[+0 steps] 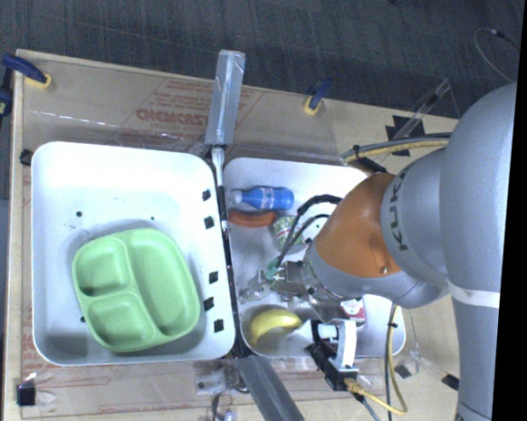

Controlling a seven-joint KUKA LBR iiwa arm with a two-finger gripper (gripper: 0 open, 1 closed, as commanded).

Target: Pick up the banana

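The gripper sits low in the right bin, in the lower middle of the frame, under the orange wrist band; how it is set and whether it has hold of anything cannot be told, since the wrist and cables crowd over it. Just below and slightly left of it lies the banana, a yellow curved shape in the lower left corner of that bin, close to the dividing wall and to the bin's near rim. Judging by its look, it is light, fairly firm but bruisable, with a smooth skin that could slip under a pinch at the tapered ends; the thick middle, taken across the narrow width, seems the safest place to close on. Room is tight: the corner walls hem it on two sides, and a small white and red item lies just to its right. Higher in the bin a blue bottle and an orange-brown piece sit near the divider, apart from the banana. The left bin holds a green divided tray, well apart, with open floor above it.
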